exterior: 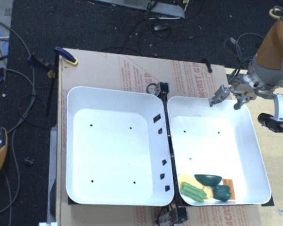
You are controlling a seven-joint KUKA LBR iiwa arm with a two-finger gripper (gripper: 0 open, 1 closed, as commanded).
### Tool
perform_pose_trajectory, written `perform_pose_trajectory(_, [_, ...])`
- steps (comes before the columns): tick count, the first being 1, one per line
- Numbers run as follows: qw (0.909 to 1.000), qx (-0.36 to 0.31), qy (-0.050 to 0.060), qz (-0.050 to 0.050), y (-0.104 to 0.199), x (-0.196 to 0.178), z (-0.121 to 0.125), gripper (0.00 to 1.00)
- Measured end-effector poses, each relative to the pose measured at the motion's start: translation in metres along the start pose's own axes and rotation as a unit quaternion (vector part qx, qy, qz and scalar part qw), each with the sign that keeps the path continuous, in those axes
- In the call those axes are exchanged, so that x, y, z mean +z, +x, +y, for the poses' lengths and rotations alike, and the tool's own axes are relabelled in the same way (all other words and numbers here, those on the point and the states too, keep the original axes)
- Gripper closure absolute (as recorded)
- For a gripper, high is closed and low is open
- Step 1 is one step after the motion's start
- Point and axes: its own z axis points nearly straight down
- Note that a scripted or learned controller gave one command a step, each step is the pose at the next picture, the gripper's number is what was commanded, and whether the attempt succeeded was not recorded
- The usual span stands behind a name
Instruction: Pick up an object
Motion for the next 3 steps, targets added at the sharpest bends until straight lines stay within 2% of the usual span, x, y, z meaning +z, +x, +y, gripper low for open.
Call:
perform_pose_trajectory(1, [1.0, 0.0, -0.001, 0.0, 0.0, -0.011, 0.0, 1.0])
perform_pose_trajectory(2, [1.0, 0.004, -0.001, 0.0, 0.001, -0.046, 0.001, 1.0])
perform_pose_trajectory(3, [1.0, -0.001, -0.006, -0.001, 0.014, -0.187, -0.003, 1.0])
